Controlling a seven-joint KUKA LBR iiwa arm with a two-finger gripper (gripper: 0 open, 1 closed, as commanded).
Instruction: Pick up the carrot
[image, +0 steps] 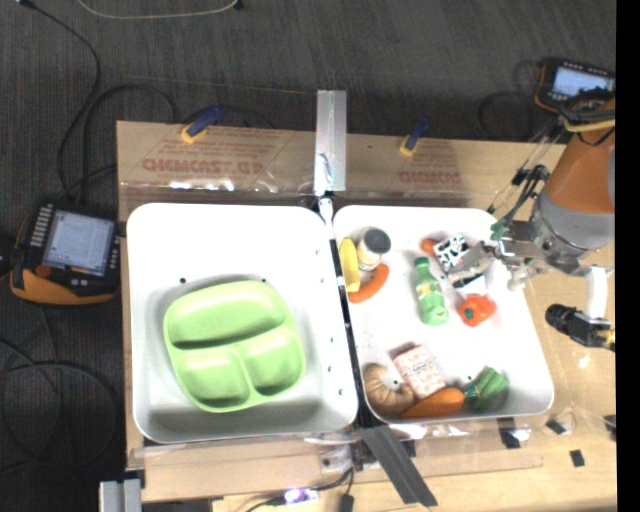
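The carrot (436, 404) lies along the front wall of the right bin (520, 330), its orange body pointing left and its green leafy top (487, 387) at the right end. It rests against a small printed box (420, 370) and a brown bread roll (380, 386). My gripper (500, 250) hangs over the bin's right rear part, beside a black-and-white cow toy (455, 256). It is well behind the carrot and apart from it, with nothing seen in it.
The right bin also holds a green bottle (431, 293), a red-orange pepper (477, 310), a banana (347, 262), a grey-capped jar (375, 244) and an orange piece (370, 286). In the left bin (150, 260) lies a green divided plate (235, 343).
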